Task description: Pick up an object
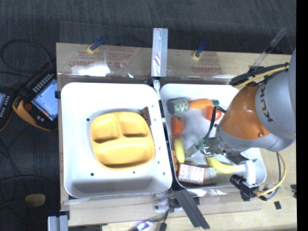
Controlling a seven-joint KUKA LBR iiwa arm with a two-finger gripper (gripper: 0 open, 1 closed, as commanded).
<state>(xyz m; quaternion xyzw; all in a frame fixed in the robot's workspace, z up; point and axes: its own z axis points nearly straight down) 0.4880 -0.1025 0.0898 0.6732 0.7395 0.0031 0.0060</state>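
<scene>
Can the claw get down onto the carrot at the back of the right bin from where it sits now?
Probably yes. The carrot lies on top near the right bin's back wall, nothing over it; the green can lies close on its left. The claw sits lower in the same bin, so it must travel back.

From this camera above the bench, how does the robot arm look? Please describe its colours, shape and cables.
The arm is bulky and rounded, with a grey shell and a broad orange band above the wrist. Dark letters are partly visible on the grey shell. Black and yellow cables run along its upper side. The gripper at its tip is small, metallic and dark.
</scene>
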